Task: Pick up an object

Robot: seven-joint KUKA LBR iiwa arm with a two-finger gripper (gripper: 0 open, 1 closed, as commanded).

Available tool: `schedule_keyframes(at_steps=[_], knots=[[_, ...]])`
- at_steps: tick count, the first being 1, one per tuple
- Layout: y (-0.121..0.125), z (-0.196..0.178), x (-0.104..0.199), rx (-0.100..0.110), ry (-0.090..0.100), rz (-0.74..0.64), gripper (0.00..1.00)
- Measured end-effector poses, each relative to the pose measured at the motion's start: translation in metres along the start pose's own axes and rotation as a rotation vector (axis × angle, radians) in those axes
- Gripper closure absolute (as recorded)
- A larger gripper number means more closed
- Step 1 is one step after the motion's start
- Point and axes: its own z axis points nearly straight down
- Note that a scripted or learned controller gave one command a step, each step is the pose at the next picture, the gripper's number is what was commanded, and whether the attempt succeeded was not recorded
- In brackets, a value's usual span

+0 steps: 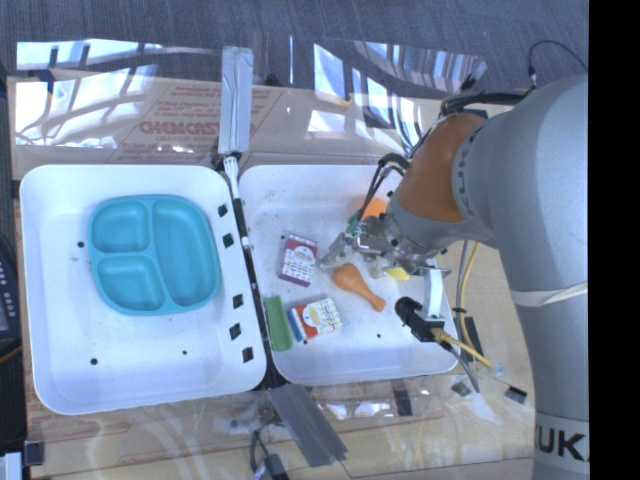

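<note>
Nearest, a small carton (318, 318) and green block (277, 324) lie below-left of the hand (352, 248). An orange drumstick toy (358, 285) sits just beneath it, the likely target since the hand hovers there. Beyond-left, a blue tray (155, 254)

Grey arm (520, 188) in from the right, orange-banded wrist bent down, pincer (350, 248) low.

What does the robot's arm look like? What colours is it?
The arm is fat, round and smooth grey, with an orange band near the wrist. Thin black cables loop around it, and white letters show near its base. The gripper is dark metal.
</note>
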Motion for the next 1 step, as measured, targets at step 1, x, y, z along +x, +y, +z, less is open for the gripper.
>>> schedule_keyframes(at_steps=[1], knots=[[-0.0006, -0.0087, 0.0003, 0.004, 0.000, -0.004, 1.00]])
